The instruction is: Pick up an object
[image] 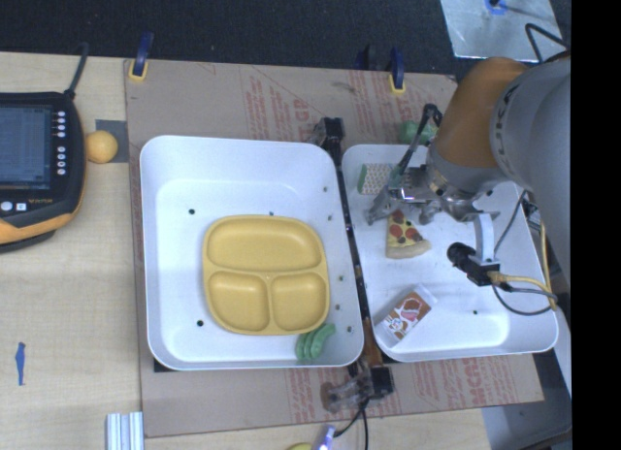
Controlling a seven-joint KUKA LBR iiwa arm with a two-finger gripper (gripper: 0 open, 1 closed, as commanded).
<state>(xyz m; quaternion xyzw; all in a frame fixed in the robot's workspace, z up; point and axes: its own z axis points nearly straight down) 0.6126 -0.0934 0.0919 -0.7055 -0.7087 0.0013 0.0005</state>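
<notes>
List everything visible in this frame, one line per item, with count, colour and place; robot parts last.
Bins: 2, white, side by side on the bench; left bin, right bin.
Divided plate: 1, yellow, middle of the left bin.
Green item: 1, green, left bin's near right corner.
Pizza slice toy: 1, yellow with red spots, right bin, just below the hand.
Flat packet: 1, white and brown, right bin, near side.
Green-white item: 1, right bin's far left corner.
Pendant: 1, black and orange, bench's left edge.
Ball: 1, yellow-orange, beside the pendant.
Arm: 1, grey with orange band, from the right.
Hand: 1, dark, over the right bin.
</notes>
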